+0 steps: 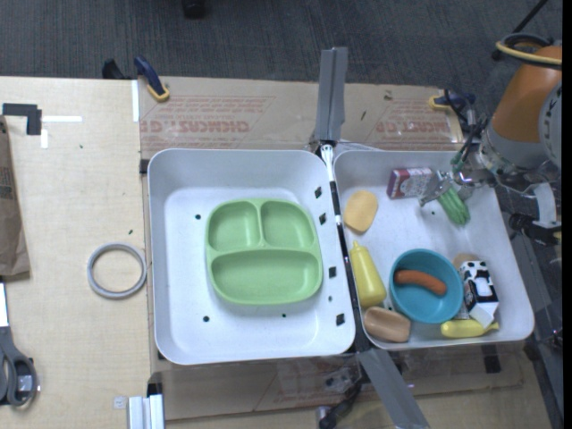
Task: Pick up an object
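- Arm (527, 105) comes in from the right, orange band up top, wrist over the far right corner of the right bin (514, 266)
- Hand (444, 190) sits low in that far corner, metal fingers right at a green object (455, 206); can't tell if hand is open or closed, or whether it grips anything
- Green object lies tilted just right of a maroon-and-white carton (407, 182), near the bin's far wall
- Rest of right bin: pale yellow round piece (361, 211) at far left; yellow bottle (366, 275) along the left wall; blue bowl (426, 286) in the middle w/ a sausage (420, 281) inside
- Near edge: tan bread-like piece (387, 325) left of bowl, yellow banana-like item (465, 328) on the right, black-and-white box (480, 286) just right of bowl
- Left bin (170, 266) holds a green divided plate (264, 252), three sections, lying flat
- Counter (71, 195) left of the bins: grey ring (117, 269), scissors (16, 375) at near left edge
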You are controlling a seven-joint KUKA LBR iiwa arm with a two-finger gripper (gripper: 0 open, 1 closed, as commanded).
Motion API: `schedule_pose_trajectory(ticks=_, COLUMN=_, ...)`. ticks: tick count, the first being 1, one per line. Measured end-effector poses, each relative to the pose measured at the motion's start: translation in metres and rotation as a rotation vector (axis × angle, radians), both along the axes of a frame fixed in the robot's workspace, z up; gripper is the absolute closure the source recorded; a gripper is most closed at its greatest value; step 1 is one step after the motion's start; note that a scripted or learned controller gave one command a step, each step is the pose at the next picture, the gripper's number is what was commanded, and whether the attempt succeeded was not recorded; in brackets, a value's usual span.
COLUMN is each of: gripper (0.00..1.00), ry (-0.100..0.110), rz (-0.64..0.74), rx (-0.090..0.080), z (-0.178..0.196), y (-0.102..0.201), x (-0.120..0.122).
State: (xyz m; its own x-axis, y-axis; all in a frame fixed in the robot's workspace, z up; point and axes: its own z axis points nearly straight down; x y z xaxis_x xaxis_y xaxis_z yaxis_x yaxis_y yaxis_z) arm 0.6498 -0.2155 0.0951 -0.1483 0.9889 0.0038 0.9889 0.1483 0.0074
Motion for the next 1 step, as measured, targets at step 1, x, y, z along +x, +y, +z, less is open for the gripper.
schedule_pose_trajectory(ticks=1, gripper=1.00, ry=-0.002, rz=0.002, rx=-0.006, z=0.0103, y=-0.0015, x=0.0004)
